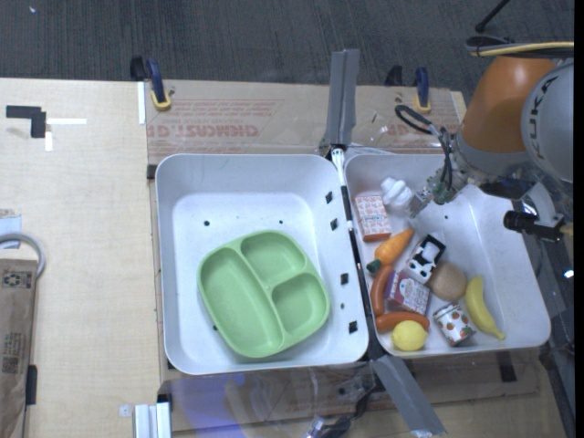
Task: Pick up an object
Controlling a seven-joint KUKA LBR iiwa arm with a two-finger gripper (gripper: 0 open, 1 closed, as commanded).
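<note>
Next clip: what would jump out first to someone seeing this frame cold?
Probably the pale green divided tray, lying alone in the left bin. Next, the bright heap of toy food crowded along the left and near side of the right bin: an orange carrot, a yellow banana and a lemon among it. The grey arm with its orange band looms in from the upper right.

The right bin (520,272) holds a heap of toy food: a carrot (396,245), a banana (482,307), a lemon (410,336) and a sausage (380,286). A pink carton (371,215) lies flat near its back left corner.
</note>
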